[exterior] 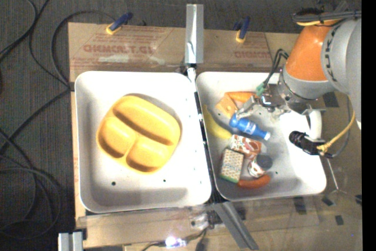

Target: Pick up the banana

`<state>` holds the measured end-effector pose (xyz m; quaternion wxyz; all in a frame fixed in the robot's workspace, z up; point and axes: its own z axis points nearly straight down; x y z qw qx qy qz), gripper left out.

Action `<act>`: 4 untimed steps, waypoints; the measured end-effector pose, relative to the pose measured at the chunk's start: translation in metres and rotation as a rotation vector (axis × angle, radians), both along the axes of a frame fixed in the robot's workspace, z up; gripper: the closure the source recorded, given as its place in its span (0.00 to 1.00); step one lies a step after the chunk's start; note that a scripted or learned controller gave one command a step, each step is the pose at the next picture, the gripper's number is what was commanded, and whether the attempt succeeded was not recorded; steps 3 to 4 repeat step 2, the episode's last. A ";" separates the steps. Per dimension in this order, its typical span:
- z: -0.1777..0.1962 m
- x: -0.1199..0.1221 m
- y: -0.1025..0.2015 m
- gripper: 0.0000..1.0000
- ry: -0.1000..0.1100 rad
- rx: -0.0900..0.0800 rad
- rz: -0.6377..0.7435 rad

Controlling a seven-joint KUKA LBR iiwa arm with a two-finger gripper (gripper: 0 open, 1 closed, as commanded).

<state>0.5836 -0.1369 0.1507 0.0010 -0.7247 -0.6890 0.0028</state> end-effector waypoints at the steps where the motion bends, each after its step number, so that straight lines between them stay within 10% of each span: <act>1: -0.062 -0.024 0.026 0.00 -0.018 -0.004 0.040; 2: -0.061 -0.043 0.033 0.00 -0.022 -0.008 0.324; 4: -0.061 -0.043 0.033 0.00 -0.022 -0.008 0.324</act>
